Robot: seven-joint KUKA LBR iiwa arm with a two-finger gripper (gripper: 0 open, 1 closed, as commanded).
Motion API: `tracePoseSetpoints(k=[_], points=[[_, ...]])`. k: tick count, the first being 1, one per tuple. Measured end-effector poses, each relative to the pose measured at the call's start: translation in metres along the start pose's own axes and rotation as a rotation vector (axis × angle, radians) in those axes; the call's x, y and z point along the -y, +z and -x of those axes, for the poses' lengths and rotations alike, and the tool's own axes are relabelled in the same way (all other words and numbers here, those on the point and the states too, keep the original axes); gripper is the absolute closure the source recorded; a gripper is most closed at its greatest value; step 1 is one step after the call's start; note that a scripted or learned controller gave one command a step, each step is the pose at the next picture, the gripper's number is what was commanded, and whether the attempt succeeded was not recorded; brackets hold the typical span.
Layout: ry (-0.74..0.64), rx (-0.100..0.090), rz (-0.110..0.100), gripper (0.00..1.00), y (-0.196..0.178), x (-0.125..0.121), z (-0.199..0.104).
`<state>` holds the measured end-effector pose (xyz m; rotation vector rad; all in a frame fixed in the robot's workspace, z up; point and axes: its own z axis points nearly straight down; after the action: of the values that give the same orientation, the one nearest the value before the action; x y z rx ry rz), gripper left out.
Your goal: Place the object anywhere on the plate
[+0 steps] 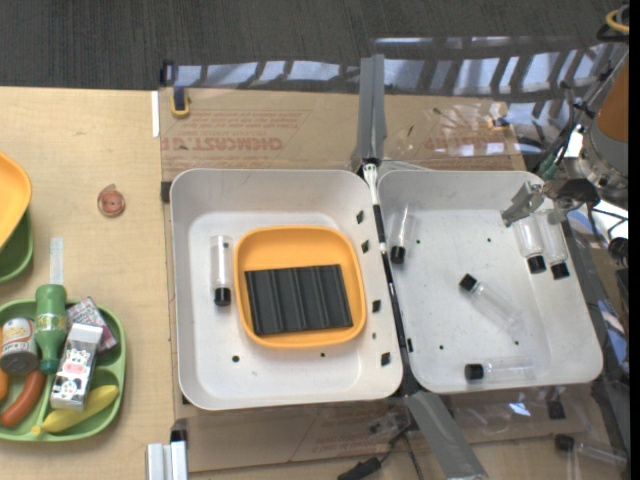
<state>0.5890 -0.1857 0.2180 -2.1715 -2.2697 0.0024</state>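
Note:
An orange plate (298,246) sits in the left bin (195,368). A black ridged block (300,299) lies flat on it, covering most of its middle. Just left of the plate, a clear vial with a black cap (220,268) lies on the bin floor. The right bin (430,368) holds several more clear vials: one by its left wall (398,233), one near the middle (490,303), one at the front (497,371), and two side by side at the far right (540,244). My gripper (545,200) hangs over the right bin's back right corner, just above those two vials.
Left of the bins, on the wooden bench, stand a green tray of toy food (105,408), an orange bowl (10,203) and a small pink disc (111,201). Cardboard (260,138) lies behind the bins. Cables and the arm crowd the right edge.

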Motion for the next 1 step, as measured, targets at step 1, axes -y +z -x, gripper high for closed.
tracePoseSetpoints(k=[1], points=[[0.0, 0.0, 0.0, 0.0, -0.0001, 0.0, 0.0]])
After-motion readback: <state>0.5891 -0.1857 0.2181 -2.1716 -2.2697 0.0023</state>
